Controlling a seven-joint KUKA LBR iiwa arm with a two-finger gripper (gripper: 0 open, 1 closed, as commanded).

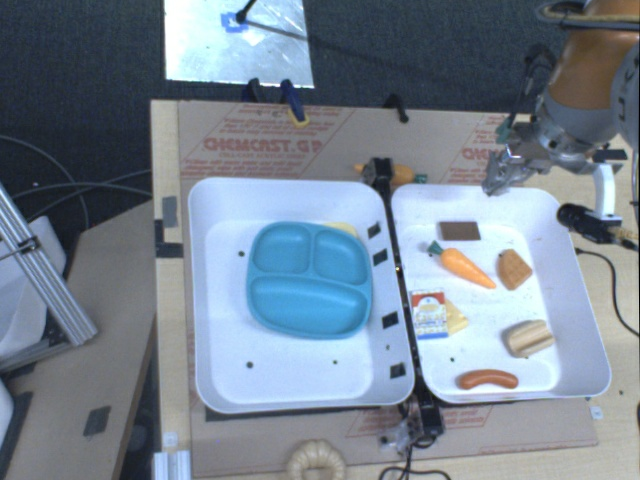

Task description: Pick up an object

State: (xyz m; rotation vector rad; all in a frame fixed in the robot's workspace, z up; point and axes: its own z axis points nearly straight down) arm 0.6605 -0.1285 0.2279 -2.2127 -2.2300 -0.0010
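End effector (497, 181) hovers over right bin (580, 298) holding six items.

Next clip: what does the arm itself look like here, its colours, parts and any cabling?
The grey KUKA arm carries a rounded orange band above its wrist. Below it sits a metallic grey two-finger gripper with dark fittings, and a thin dark cable loops along the wrist's side. No markings are legible on it.

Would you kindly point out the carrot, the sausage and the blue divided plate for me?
carrot (467, 266): camera view, middle of its orange body.
sausage (488, 379): camera view, middle of its length.
blue divided plate (300, 303): camera view, floor of its large compartment.
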